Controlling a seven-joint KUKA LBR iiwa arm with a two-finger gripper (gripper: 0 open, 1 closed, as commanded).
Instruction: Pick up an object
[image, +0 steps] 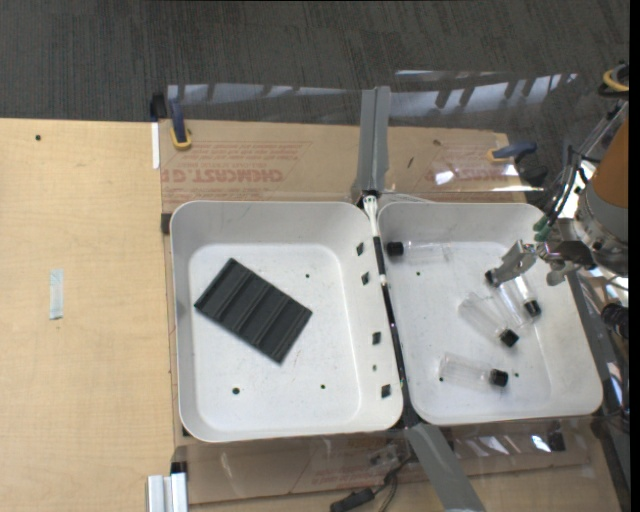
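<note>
Several clear vials with black caps lie in the right bin (420, 400). One vial (418, 249) rests near the bin's back left. Another vial (518, 296) lies just below my gripper (525, 264). Two more sit toward the front: a vial (486, 321) in the middle and a vial (468, 373) near the front wall. My gripper hangs over the right bin's back right part, reaching in from the right, close above the vial there. A dark ridged rectangular panel (253, 309) lies flat and askew in the left bin (190, 400).
A metal divider (374, 140) runs between the bins at the back. Brown cardboard (260, 170) lies behind the bins, with clamps at its corners. A wooden tabletop (80, 300) stretches to the left.
</note>
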